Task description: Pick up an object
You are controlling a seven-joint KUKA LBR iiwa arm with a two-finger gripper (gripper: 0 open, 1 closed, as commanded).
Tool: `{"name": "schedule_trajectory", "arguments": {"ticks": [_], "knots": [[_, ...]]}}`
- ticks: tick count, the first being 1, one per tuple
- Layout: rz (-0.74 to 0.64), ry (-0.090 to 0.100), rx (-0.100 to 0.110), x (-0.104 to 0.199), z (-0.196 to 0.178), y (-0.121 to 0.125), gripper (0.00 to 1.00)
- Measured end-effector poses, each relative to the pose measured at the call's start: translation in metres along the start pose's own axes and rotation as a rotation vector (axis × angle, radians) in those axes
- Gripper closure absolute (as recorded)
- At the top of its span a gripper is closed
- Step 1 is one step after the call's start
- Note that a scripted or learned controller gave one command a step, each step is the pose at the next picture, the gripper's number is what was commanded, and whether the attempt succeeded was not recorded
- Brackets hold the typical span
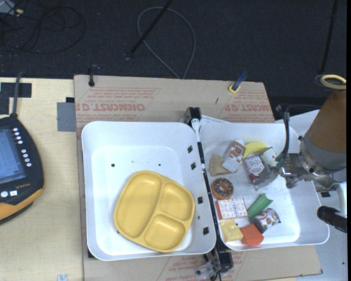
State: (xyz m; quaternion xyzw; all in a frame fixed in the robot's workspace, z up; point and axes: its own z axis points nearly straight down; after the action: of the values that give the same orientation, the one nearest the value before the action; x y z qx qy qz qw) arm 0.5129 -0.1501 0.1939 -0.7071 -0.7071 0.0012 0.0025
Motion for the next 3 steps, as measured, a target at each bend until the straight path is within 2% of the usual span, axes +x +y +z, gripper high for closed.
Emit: {"name": "schedule_trajectory", "arguments": {"ticks": [1, 2, 3], "knots": [[0.0, 0.005, -0.011, 0.009, 0.106, -0.034, 0.0], [-0.003, -0.005, -0.015, -0.004, 0.103, 0.077, 0.0], [0.002, 0.0, -0.003, -0.006, 0.106, 0.01, 0.0]]}}
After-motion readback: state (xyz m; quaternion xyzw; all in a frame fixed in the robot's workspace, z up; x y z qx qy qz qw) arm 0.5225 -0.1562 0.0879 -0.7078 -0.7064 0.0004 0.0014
